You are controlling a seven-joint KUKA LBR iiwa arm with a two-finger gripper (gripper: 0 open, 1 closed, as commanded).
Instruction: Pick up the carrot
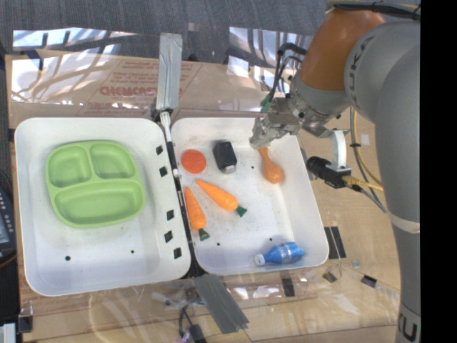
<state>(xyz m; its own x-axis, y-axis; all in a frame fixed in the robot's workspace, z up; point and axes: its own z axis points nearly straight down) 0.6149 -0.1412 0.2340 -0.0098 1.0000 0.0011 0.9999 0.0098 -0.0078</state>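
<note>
I'm looking down on a cardboard-covered worktop (107,84) carrying two white bins. Near edge of the right bin (314,227): a blue bottle (280,254) lying on its side. Further in, one carrot (218,196) lies near the bin's middle, a second carrot (195,212) along its left wall. Beyond them, an orange disc (193,161) and a black block (225,156). At the far right corner my claw (261,141) hovers at the top of a tan, pear-shaped piece (270,167); whether it's clenched or released, I can't tell. The left bin (28,213) holds a green divided plate (94,183).
</note>
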